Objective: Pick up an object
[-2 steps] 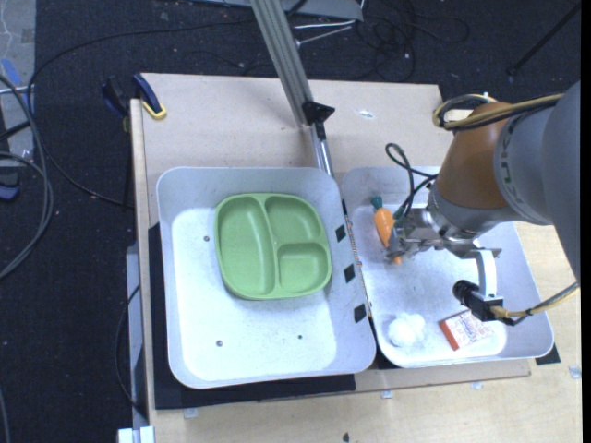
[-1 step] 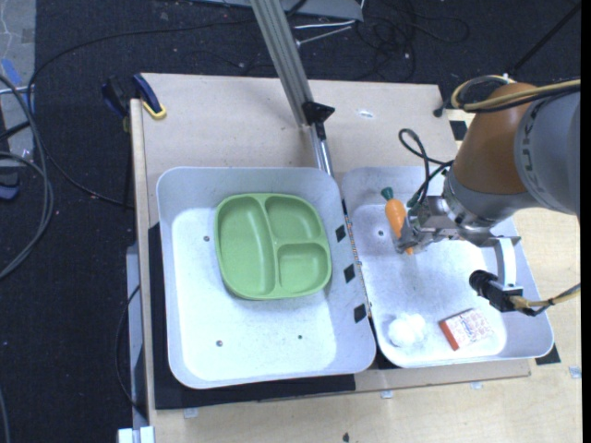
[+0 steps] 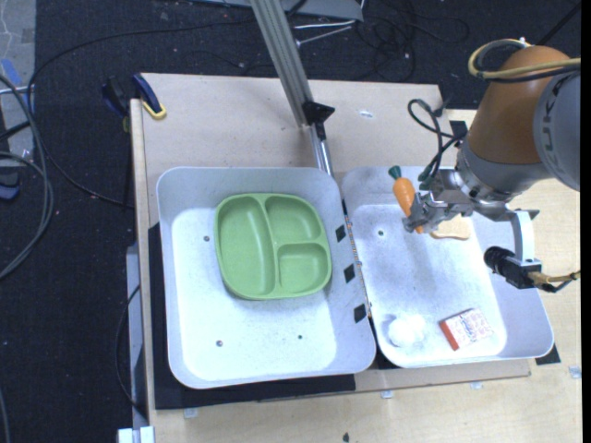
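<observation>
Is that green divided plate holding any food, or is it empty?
Empty. The green plate lies flat in the left bin, and all three compartments show only bare green.

Right bin's (image 3: 517,340) middle lies open; carrot (image 3: 404,193) seemingly crowds its far edge.

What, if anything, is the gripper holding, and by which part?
It cannot be told. The gripper sits low in the right white bin, close to the orange toy carrot and a tan flat piece.
</observation>
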